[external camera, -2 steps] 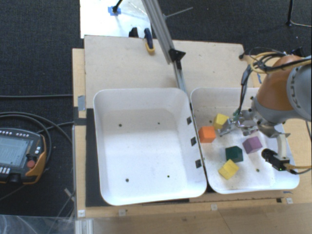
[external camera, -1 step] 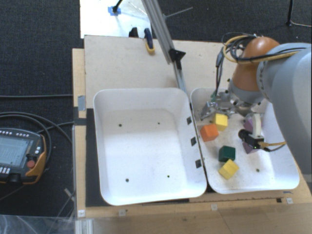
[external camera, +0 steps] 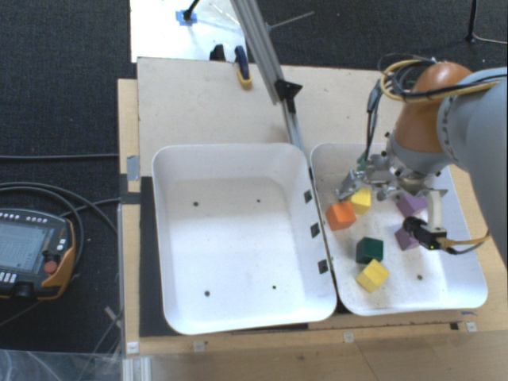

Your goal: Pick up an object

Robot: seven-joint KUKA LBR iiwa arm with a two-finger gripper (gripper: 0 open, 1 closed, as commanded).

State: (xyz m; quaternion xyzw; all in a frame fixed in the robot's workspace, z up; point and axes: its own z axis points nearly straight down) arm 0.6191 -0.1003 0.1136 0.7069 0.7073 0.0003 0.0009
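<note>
My gripper (external camera: 367,187) is low in the right bin (external camera: 468,288), near its upper left part. A small yellow block (external camera: 362,202) lies right beneath it, and I cannot tell whether they touch. An orange block (external camera: 340,214) sits just left of that, by the bin's left wall. Further toward the front are a dark green block (external camera: 369,250) and a second yellow block (external camera: 372,275). Two purple pieces (external camera: 411,205) (external camera: 406,237) lie to the right, partly hidden by the wrist and its cable.
The left bin (external camera: 171,165) stands alongside, sharing a divider edge with black clips (external camera: 314,229). A grey camera pole (external camera: 262,42) slants across the back of the bench. A teach pendant (external camera: 28,252) lies on the floor at far left.
</note>
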